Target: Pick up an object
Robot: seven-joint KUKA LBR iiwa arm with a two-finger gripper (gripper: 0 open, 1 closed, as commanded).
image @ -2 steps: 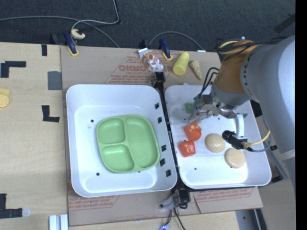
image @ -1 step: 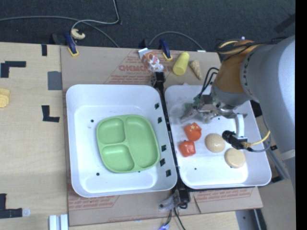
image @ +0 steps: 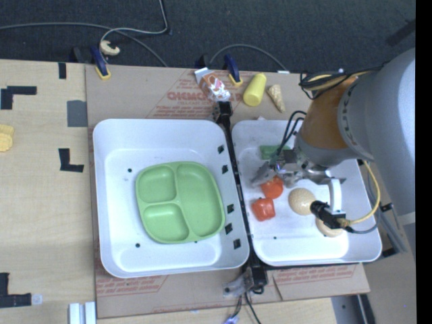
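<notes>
Taking the shallow white right-hand bin (image: 297,248) as the landmark, its near floor is bare white plastic, and just beyond that lie two small orange-red plastic pieces, one squat (image: 263,209) and one more rounded (image: 272,188) right behind it, with a pale cream egg-shaped object (image: 301,199) beside them toward the arm's side. A tan rounded piece (image: 331,227) sits nearer the bin's right wall, partly under a black cable fitting. Directly above the rounded orange piece hangs the two-finger gripper (image: 270,174), its metal fingers spread narrowly apart with nothing between them. A green object (image: 271,152) shows behind the gripper, deeper in the bin. I judge this to be the descent stage before a grasp: next, the fingers need to straddle the rounded orange piece and close. Left of the landmark, the other white bin (image: 115,140) holds a green divided plate (image: 179,201); beyond, a yellow cylinder (image: 254,90) rests on cardboard.
</notes>
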